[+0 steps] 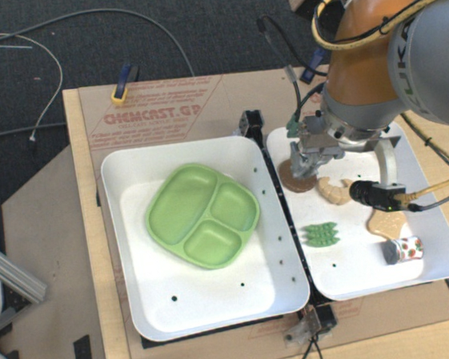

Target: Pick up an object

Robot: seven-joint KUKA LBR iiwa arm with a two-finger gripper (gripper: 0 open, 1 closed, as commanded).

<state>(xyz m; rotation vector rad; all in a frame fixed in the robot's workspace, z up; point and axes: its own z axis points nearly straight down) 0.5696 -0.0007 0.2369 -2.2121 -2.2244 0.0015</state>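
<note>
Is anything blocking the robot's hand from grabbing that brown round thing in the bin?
Nothing visible stands in the way. The gripper hangs right over the brown round piece at the left edge of the right bin. The tan piece lies just beside it, close enough to get bumped.

**Clearance check: both bins**

We find the left bin (128,250) taken up at its centre by a green tray (203,216); open floor remains along its near and left sides. The right bin (356,276) is crowded: the arm (370,45) overhangs its far half, with a brown disc (295,179), tan piece (333,192), green item (321,234), and a small cup (404,249) below. We see free floor near its front edge.
</note>
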